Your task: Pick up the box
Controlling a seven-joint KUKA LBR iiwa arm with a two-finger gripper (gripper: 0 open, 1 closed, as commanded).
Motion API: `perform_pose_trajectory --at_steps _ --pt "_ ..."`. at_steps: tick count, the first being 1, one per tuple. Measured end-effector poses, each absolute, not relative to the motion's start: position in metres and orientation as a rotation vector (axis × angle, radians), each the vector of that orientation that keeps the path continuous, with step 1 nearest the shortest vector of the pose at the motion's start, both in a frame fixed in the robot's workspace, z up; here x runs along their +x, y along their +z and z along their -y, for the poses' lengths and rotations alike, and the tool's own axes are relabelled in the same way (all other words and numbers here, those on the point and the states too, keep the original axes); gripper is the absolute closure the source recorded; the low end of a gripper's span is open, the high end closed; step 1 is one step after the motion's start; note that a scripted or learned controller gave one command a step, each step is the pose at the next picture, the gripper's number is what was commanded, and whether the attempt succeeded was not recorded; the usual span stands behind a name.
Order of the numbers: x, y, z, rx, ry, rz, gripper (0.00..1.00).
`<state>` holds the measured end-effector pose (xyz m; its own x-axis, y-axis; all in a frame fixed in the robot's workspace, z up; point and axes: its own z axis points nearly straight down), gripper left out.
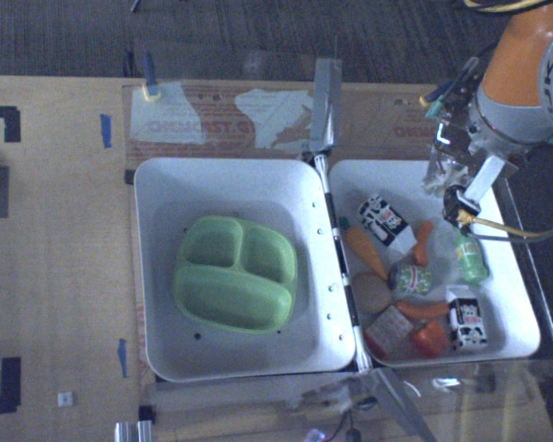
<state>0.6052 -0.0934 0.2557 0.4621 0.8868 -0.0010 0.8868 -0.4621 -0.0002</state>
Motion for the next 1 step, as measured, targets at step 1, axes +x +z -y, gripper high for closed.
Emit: perform_pose_trajectory --at_steps 1 --pt "0.6046 0.2223 0.0230 2.886 -0.007 -1.248 1.00"
